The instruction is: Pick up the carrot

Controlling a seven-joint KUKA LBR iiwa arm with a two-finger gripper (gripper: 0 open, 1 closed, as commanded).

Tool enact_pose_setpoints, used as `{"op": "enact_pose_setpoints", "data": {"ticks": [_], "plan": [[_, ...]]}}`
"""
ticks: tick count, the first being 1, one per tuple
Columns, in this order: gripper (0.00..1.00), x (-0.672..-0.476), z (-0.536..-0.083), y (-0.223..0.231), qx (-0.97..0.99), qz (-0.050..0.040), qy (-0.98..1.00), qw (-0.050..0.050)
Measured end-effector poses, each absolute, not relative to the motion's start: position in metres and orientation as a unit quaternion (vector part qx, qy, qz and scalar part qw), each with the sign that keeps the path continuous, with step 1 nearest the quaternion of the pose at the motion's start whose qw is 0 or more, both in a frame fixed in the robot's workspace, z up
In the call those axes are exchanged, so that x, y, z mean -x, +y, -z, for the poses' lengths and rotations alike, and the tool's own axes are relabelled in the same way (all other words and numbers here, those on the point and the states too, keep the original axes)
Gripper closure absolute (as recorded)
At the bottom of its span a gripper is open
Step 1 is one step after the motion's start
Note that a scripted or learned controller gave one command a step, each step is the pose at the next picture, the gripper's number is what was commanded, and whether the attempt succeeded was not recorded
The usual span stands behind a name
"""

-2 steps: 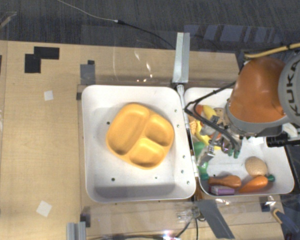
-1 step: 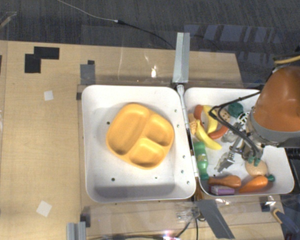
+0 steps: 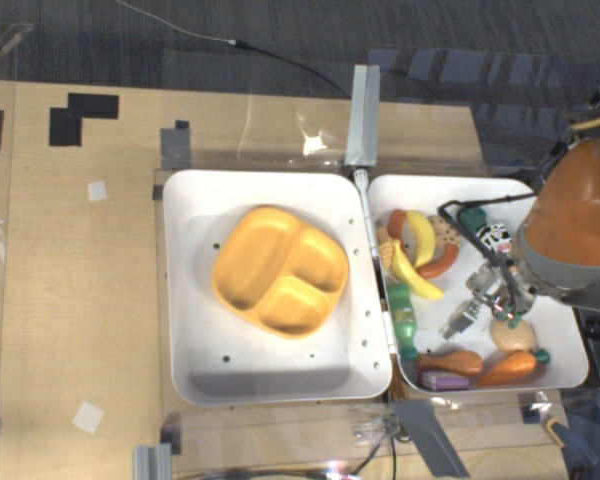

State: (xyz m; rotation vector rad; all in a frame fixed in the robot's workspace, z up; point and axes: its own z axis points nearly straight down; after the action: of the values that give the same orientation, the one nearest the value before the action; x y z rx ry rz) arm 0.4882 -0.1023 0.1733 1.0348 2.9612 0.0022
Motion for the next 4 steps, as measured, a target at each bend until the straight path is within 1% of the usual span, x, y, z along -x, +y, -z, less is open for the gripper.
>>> {"op": "enact_pose_setpoints", "data": {"ticks": [1, 2, 3, 4], "plan": [[0.00, -0.489, -0.110, -0.149, -0.438, -0.0003, 0.899, 0.001], [0.00, -0.489, -0.119, -0.156, -0.510, -0.0009, 0.860, 0.003], [0.00, -0.518, -0.088, -0.173, -0.637, -0.0022, 0.771, 0.003], [0.00, -0.494, -0.119, -0.133, -0.731, -0.0016, 0.682, 0.001]]}}
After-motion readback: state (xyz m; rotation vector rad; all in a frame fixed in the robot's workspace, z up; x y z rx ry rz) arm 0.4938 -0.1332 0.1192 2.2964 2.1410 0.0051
